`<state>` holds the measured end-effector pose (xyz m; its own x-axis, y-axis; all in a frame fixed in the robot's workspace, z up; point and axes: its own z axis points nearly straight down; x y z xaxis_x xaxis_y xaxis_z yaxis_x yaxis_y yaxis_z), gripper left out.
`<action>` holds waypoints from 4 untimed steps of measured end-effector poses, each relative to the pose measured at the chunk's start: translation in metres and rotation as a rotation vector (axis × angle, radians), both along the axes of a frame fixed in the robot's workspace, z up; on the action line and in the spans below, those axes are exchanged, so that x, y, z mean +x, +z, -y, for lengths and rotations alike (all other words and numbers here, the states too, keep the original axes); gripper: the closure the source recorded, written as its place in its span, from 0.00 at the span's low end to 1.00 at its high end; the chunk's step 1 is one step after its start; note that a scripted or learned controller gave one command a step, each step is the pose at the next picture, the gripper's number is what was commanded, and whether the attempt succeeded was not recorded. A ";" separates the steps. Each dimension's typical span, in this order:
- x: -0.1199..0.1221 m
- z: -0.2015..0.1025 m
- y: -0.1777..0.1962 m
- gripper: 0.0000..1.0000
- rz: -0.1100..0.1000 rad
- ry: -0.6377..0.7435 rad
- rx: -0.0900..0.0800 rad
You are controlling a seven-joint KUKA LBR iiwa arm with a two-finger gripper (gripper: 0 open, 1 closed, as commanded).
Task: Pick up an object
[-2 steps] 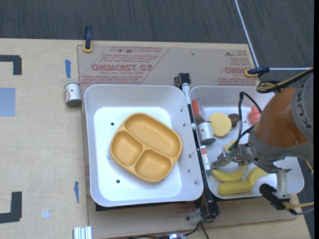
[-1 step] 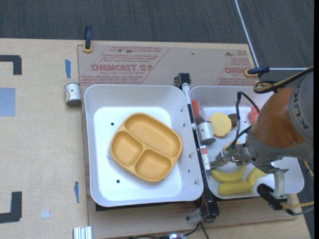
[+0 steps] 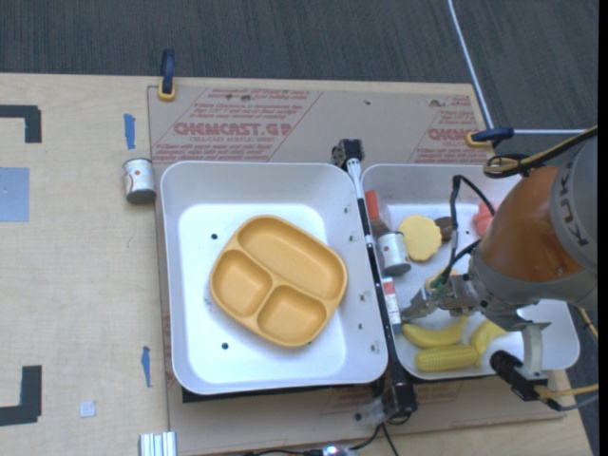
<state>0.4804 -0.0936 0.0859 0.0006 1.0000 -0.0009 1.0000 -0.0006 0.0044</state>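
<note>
The gripper (image 3: 429, 297) hangs low in the right bin (image 3: 560, 350), just above the banana (image 3: 432, 332); whether its fingers are spread or closed cannot be told. A corn cob (image 3: 446, 357) lies just below the banana, a yellow disc (image 3: 420, 237) and a small can (image 3: 390, 253) above it. The yellow divided plate (image 3: 277, 280) sits in the left bin (image 3: 190, 255)

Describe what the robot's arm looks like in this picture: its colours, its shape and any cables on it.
The rounded grey robot arm carries a broad orange band above the wrist. Thin black cables loop along its left side, and a yellow-and-black cable curls over its top. Part of a dark letter marking shows on the grey shell.
</note>
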 end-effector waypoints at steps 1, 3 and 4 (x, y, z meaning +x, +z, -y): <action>0.000 -0.001 0.000 0.00 0.000 -0.001 -0.001; 0.000 0.001 0.000 0.00 0.000 0.002 0.002; 0.000 0.000 0.000 0.00 0.000 0.000 0.001</action>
<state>0.4805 -0.0937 0.0859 0.0002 1.0000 -0.0003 1.0000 -0.0002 0.0041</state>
